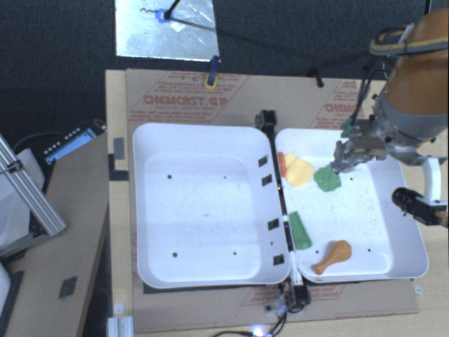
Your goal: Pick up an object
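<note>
Right bin (403,258): tool (339,164) hides part of green object (327,180).

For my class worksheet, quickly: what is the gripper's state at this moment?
Gripper: cannot be told; it sits low in the right bin, right by the green object.

We see dark carpet (56,62) around a cardboard-topped bench (189,97), a shiny metal sheet (165,20) at twelve o'clock, and aluminium framing (28,195) at nine o'clock.
</note>
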You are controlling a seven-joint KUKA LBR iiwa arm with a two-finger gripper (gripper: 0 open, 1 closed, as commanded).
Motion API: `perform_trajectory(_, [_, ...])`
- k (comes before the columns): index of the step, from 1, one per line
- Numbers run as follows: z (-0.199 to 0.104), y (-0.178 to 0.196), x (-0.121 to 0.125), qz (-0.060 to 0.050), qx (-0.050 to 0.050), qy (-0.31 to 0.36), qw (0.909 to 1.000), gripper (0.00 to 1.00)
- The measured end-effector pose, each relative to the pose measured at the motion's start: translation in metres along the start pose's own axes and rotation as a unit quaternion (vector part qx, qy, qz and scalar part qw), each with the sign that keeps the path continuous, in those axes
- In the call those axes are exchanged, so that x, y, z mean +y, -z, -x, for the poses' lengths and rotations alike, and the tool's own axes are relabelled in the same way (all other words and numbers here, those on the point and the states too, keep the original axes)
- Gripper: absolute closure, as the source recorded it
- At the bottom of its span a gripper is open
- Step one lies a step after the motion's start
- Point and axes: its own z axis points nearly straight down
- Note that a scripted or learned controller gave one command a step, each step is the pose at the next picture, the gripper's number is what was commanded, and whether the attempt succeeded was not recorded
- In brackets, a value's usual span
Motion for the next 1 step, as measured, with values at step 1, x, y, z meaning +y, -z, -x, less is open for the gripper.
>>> perform_trajectory(1, [-0.0742,0.1233,-0.0454,0.013,0.001,0.002,0.9999,1.00])
